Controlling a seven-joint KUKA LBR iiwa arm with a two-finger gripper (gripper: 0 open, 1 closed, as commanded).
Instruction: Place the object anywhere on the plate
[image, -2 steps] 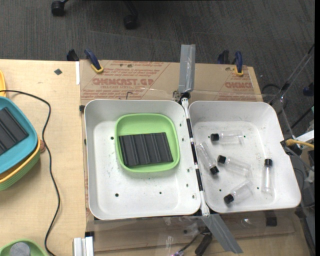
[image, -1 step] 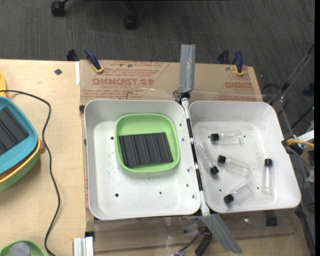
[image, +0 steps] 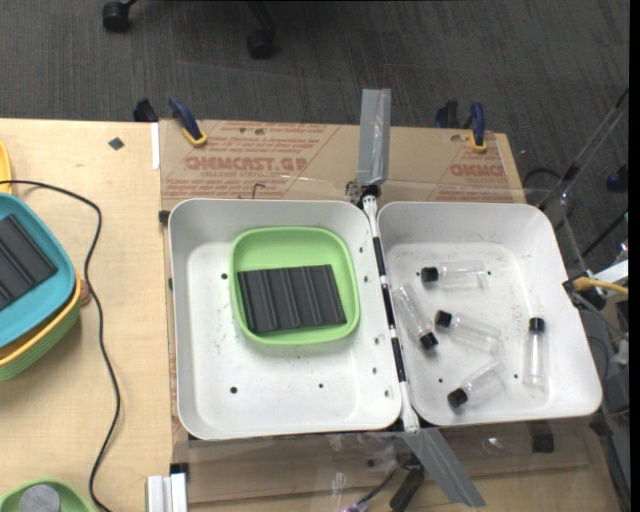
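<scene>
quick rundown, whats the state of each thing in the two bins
square green plate: flat in the left white bin, a dark ribbed mat lying on it
five clear plastic vials with black caps: all capped, lying on their sides, scattered apart in the right white bin, none on the plate

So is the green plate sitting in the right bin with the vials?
No, the green plate sits in the left bin, while the vials lie scattered in the right bin.
</scene>
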